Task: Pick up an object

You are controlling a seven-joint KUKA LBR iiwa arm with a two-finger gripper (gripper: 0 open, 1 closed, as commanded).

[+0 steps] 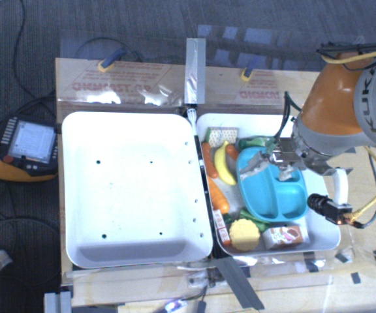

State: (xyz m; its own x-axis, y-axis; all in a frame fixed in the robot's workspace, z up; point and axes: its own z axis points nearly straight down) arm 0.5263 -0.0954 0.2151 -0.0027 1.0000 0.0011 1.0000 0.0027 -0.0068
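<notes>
- The hand (pixel 281 162) is seen low over the right bin (pixel 325 237), at the end of the grey arm (pixel 335 119) with the orange band, which reaches in from the right of the view
- How far the hand is open cannot be told; its tip is lost against the objects beneath it, and nothing can be seen to be held by it
- A blue dish (pixel 273 197) is found directly under the hand and toward the near edge of the bin from it; its upper left part is overlapped by the hand, though contact cannot be confirmed
- A banana (pixel 223 163) is seen to the left of the hand, close by, lying lengthwise along the bin
- A carrot (pixel 218 194) lies left of the hand and a little nearer the front, beside the bin's left wall
- A yellow corn-like piece (pixel 243 233) and a small packet (pixel 283 236) are placed well below the hand, at the front of the bin, just beside the blue dish
- A pale chequered item (pixel 222 136) sits up and to the left of the hand, at the back corner of the bin
- The left bin (pixel 132 188) lies well to the left of the hand, on the bench (pixel 136 83)
</notes>
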